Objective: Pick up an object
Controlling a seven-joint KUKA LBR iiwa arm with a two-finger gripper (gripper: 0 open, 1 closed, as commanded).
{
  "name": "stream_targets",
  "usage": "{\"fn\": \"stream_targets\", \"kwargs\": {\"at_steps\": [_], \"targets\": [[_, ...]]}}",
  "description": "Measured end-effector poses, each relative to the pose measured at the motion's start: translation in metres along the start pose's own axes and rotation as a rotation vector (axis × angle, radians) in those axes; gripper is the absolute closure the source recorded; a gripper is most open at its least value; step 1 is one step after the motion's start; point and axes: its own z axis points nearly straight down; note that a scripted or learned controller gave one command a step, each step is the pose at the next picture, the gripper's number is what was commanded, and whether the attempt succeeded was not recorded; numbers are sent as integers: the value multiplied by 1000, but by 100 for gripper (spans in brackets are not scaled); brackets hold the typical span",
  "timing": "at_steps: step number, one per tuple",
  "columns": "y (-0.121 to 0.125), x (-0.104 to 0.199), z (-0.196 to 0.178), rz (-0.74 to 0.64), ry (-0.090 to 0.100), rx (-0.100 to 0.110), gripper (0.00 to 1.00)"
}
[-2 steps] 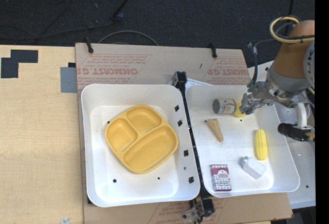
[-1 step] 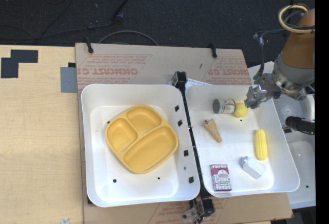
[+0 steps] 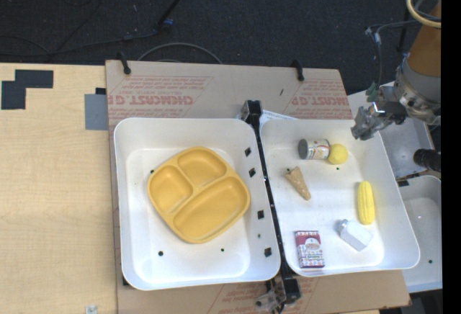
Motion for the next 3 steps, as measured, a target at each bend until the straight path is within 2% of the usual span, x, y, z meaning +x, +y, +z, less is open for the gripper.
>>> {"fn": "stream_targets", "kwargs": {"at_steps": [1, 3], "targets": [[-10, 51, 14, -2, 3, 7, 100], [-49, 142, 37, -1, 3, 9, 100]]}}
